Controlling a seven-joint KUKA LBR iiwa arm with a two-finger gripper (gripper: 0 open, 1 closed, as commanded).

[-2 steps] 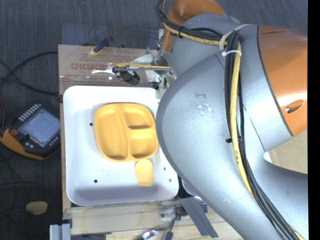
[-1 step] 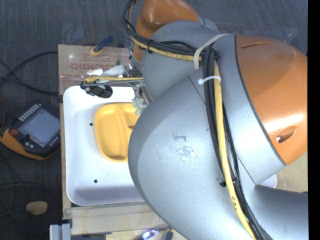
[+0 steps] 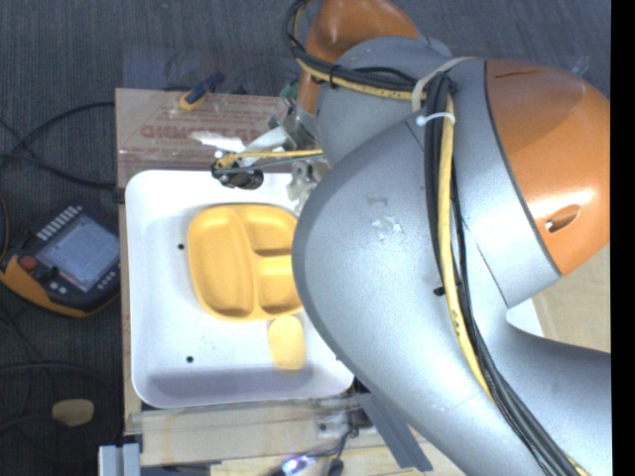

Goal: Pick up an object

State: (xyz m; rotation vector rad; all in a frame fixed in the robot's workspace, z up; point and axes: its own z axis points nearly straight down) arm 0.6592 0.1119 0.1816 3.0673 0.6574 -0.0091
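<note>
The big grey arm [image 3: 417, 256] hides much of the white bin [image 3: 149, 266], the gripper [image 3: 298, 162] sits at the bin's top edge and I cannot tell its state, and a yellow tray [image 3: 238, 261] and yellow block [image 3: 287, 343] lie below it.

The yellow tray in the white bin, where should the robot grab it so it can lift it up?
Probably by the raised rim on the yellow tray's left edge, coming straight down from above. The tray lies flat and is too wide to span, but that rim is thin, and bare white bin floor beside it leaves room for a finger. The arm covers its right side.
</note>
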